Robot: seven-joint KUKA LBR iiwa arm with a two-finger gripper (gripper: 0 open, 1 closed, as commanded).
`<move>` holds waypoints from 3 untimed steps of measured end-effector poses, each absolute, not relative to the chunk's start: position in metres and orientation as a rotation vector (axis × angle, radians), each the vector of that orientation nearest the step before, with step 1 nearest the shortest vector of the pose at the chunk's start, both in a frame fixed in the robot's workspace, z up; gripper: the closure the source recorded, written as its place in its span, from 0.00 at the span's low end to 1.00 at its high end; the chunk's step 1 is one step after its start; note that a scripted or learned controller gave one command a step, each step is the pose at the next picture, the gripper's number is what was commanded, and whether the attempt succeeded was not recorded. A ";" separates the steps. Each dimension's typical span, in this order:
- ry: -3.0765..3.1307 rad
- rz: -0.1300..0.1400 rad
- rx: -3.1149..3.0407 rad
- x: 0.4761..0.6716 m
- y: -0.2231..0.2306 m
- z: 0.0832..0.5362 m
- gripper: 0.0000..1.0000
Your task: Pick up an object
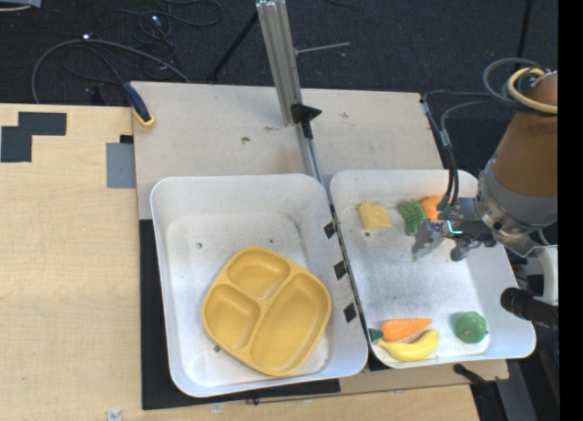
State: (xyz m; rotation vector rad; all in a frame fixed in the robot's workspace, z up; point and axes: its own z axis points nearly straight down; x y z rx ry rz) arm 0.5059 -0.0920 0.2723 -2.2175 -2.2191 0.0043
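The gripper [428,244] was seen low in the right bin [510,342], nothing visibly held and its opening untellable, just below the green object [412,214], over which closer centring was judged necessary.

Behind my bench I see a dark carpeted floor [383,9] with loose black cables [109,41]; a pale wooden board [64,264] lies left; a silver aluminium post [281,59] stands upright.
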 end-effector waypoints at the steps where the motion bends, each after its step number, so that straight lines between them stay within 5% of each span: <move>1: -2.220 0.003 -2.218 0.506 -0.092 0.273 0.00; 3: -2.216 0.008 -2.216 0.500 -0.082 0.164 0.00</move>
